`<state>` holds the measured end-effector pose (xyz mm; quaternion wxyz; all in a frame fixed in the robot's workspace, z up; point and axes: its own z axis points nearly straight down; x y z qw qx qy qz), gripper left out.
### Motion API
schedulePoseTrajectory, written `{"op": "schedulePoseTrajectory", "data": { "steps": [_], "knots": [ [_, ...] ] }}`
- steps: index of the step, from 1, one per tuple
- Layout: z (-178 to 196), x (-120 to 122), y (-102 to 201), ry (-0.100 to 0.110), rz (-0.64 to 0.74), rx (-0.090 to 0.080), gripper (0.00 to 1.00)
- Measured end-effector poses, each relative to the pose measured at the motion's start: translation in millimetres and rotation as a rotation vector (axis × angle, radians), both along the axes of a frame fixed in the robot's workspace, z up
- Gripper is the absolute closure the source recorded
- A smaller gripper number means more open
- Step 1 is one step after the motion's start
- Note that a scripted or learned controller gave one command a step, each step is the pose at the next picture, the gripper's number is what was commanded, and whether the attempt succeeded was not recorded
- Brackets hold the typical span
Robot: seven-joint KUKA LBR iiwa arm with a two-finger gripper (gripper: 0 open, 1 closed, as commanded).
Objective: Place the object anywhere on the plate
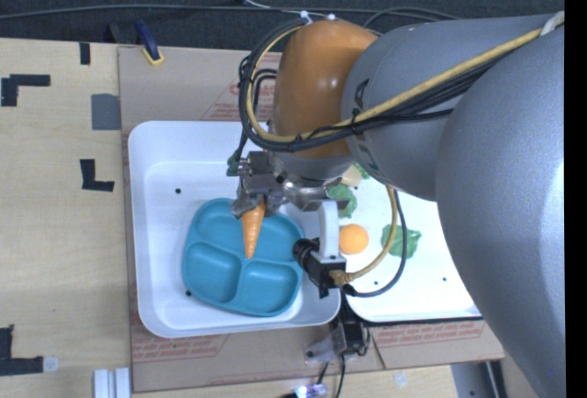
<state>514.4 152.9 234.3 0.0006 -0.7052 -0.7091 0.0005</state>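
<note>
While the grey arm (459, 139) is reaching in from the right of the frame, its orange band (316, 80) is sitting over the upper middle, above the wrist. Gripper (252, 208) is hanging over the left bin (151, 204), just above the upper edge of the blue plate (240, 268). An orange carrot (250, 229) is pointing downward from the fingers, its thick end up between them, its tip over the plate's middle divider. Fingers are closing narrowly on the carrot's top; the pads themselves are partly hidden by the wrist housing. Whether the tip is touching the plate or hanging just above it, cannot tell.

Plate is lying in the lower middle of the left bin, divided into compartments, tilted slightly toward lower right.

Right bin (413, 300) is showing at lower right, mostly covered by the arm. An orange ball-like thing (353, 239) is lying near its left edge; green items (406, 243) are lying just beside it, another green piece (343, 194) further up.

Black cables (248, 93) are looping around the wrist. Wooden bench (55, 231) is filling the left side.
</note>
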Motion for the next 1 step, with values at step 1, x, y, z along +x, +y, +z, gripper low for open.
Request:
{"op": "schedulePoseTrajectory", "data": {
  "steps": [1],
  "knots": [
    [-0.6, 0.3, -1.4, 0.001, -0.002, -0.001, 0.0]
  ]
}}
